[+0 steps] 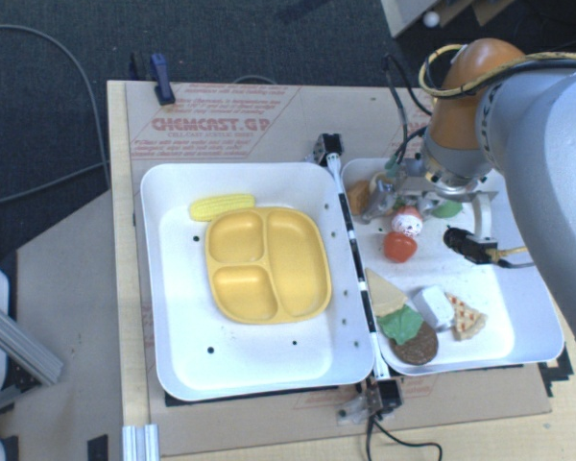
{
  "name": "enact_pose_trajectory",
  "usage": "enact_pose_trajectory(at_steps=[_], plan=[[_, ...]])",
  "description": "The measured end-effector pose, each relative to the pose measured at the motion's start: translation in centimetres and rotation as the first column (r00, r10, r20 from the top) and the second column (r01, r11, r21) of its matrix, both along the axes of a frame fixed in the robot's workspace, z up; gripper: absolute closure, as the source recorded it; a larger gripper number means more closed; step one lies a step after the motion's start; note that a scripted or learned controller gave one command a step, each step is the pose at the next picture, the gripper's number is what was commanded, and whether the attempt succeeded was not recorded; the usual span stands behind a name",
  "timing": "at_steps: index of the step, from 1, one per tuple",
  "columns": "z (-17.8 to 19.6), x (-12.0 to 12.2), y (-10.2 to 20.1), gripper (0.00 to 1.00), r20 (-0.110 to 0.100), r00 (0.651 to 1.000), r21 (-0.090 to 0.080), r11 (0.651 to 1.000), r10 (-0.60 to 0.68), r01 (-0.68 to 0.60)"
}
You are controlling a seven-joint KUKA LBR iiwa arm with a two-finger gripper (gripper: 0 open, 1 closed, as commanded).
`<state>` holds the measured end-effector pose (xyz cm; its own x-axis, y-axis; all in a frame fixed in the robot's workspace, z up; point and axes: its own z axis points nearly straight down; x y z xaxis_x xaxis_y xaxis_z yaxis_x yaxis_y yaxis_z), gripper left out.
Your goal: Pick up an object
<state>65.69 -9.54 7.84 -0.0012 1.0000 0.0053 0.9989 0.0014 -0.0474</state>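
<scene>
My gripper (404, 200) hangs over the far part of the right bin (528, 339). Just below it lies a small white and red round toy (407, 223), with a red tomato (399, 247) touching its near side. A brown piece (361, 196) sits to the gripper's left, by the bin wall, and a green piece (445, 208) peeks out on its right. Nearer the front lie a pale cheese wedge (384, 292), a green leaf (400, 324), a brown round cookie (416, 347), a white block (430, 306) and a pizza slice (466, 318).
The left bin (173, 353) holds a yellow divided plate (267, 263) and a corn cob (222, 206) behind it. The grey arm (542, 152) crosses the right bin's far right side. A blue clip (160, 77) lies at the bench's back edge.
</scene>
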Motion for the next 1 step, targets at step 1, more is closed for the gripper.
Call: enact_pose_trajectory(at_steps=[1], plan=[[1.08,0.01,-0.01,1.00,-0.001,1.000,-0.002,1.000,-0.001,0.001]])
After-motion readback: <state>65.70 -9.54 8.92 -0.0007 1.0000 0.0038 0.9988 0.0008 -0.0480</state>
